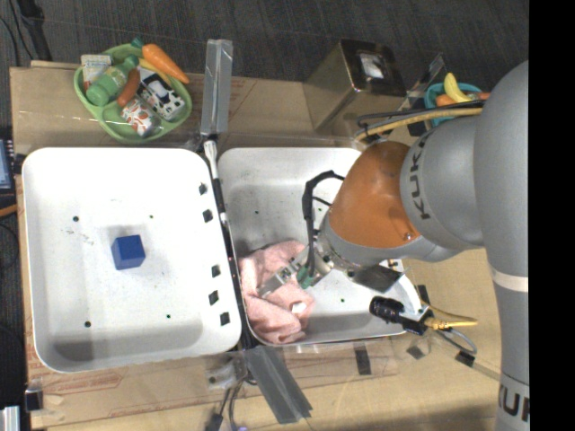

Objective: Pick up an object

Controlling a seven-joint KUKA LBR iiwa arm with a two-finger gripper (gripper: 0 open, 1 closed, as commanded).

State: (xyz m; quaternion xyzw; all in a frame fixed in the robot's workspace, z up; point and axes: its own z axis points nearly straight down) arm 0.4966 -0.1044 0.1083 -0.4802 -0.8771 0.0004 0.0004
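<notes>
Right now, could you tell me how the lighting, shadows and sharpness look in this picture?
Camera view: even light on both bins; soft shadow along the near inner wall of the left white plastic bin; the small blue cube is crisp; the end effector sits over the crumpled pink cloth, its details slightly soft.

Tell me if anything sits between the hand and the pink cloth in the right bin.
Nothing visible does. The hand is right at the pink cloth, over its upper right part near the front of the right bin. The blue cube lies apart in the left bin, well out of the way.
</notes>
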